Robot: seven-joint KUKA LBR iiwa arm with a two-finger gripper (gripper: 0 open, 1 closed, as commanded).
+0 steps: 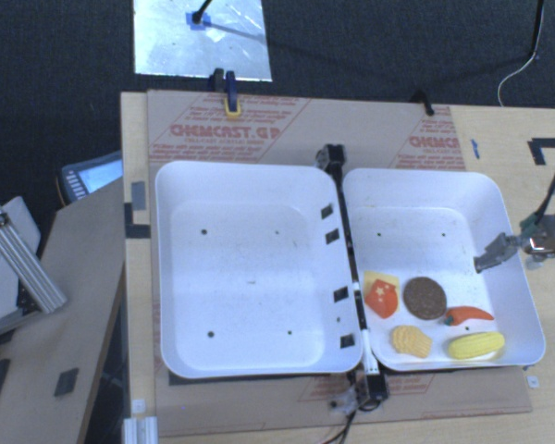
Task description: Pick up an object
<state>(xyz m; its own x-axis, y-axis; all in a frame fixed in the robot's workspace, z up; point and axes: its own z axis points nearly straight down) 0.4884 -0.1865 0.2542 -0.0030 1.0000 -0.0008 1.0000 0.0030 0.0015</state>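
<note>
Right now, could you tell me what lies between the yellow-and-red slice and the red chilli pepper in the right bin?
In the camera view, the round brown cookie lies between the yellow-and-red slice and the red chilli pepper.

Two bins side by side, left bin (pixel 245 266) beside right bin (pixel 425 202), five items clustered in right bin's near part, gripper (pixel 499 248) over its right edge.
</note>
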